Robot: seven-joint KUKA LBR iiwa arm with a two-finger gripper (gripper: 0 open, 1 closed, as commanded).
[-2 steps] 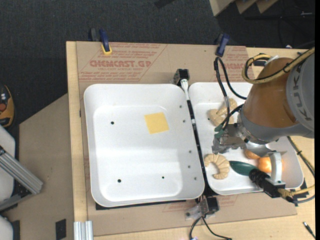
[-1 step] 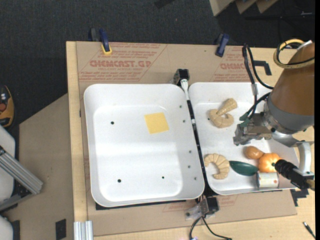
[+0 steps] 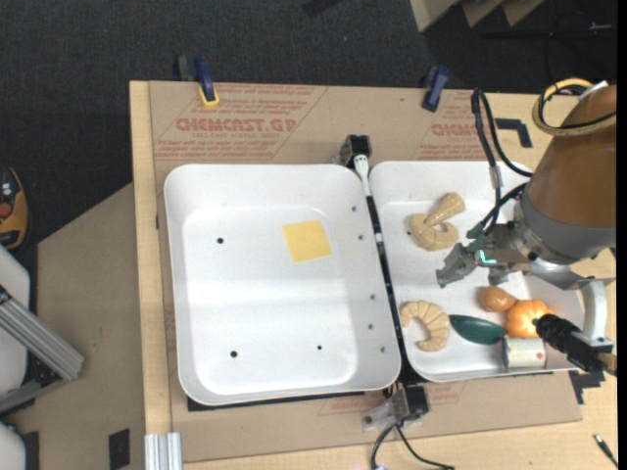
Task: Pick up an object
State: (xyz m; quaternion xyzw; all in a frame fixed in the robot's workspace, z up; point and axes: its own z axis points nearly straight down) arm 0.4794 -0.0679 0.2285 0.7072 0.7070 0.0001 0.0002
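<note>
We see the gripper point(image 3: 460, 265) hanging over the middle of the right bin point(image 3: 397, 189), its dark fingers slightly parted with nothing between them. The nearest candidates lie around it: a tan pastry-like piece point(image 3: 437, 223) toward the bin's far side, a croissant point(image 3: 427, 322) by the near-left corner, and a cluster at the near edge made of an orange fruit point(image 3: 527, 315), a smaller orange piece point(image 3: 496, 299), a dark green leaf-shaped item point(image 3: 478, 329) and a white block point(image 3: 524, 352). The left bin point(image 3: 181, 204) carries a flat yellow square point(image 3: 308, 240) near its centre.

We judge the main risk to be a descent onto bare bin floor, since the gripper sits between objects, not above one. The arm hides part of the cluster, so it may be more crowded than it looks; a grab there could nudge neighbours or close on two things.
</note>
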